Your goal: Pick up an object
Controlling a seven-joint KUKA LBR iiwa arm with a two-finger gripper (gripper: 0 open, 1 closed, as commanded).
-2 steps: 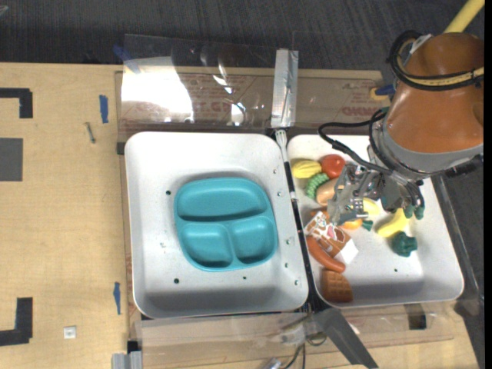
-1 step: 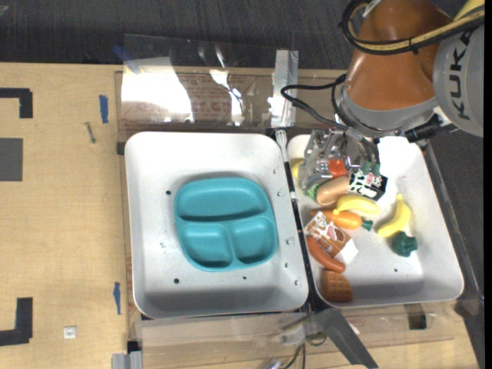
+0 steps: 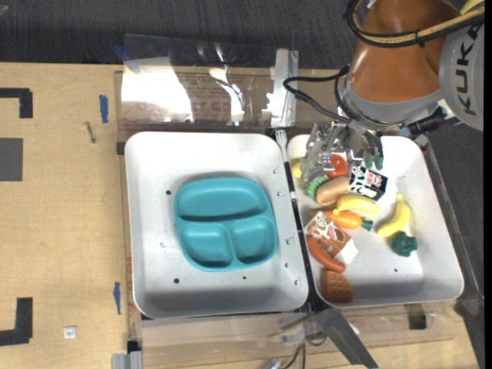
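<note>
The toy food pile [image 3: 342,206] lies along the left side of the right bin [image 3: 430,275], and your gripper [image 3: 332,148] hangs right over its top end. This looks like the reach-in step; I cannot tell how the claw is set, so confirm something sits inside it before lifting.

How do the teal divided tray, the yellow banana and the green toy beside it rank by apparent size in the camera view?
1. teal divided tray, by far the largest
2. yellow banana
3. green toy, the smallest; all three lie at similar depth in the bins, so the order looks reliable.
</note>
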